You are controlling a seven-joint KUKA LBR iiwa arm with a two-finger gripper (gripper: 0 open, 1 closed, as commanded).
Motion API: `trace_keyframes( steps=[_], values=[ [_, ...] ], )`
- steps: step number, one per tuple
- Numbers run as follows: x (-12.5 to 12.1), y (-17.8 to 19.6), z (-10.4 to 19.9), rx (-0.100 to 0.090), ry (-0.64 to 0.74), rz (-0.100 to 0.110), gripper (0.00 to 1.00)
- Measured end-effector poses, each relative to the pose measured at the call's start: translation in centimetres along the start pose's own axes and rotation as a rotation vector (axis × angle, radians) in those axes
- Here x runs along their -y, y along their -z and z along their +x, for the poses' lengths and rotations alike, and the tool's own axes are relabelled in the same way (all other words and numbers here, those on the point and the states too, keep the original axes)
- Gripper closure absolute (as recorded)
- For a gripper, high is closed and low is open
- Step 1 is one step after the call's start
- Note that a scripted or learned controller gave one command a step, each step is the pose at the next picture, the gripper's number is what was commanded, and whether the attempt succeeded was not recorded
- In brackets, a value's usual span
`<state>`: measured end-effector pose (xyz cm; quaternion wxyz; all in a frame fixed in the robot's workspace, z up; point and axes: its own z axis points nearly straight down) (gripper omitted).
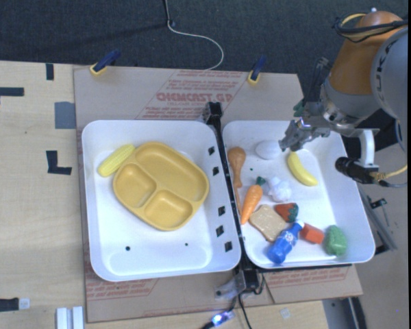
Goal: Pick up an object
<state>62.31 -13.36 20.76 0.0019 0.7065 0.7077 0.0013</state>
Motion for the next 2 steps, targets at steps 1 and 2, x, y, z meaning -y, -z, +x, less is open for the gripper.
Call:
trace_keyframes(
  steps=[1,2],
  values=[
    [-0.1,1.8,0.0,-0.001,0.0,0.004,1.0],
    [-0.8,0.7,5.0,-0.001,0.003,0.007,1.0]
  ],
)
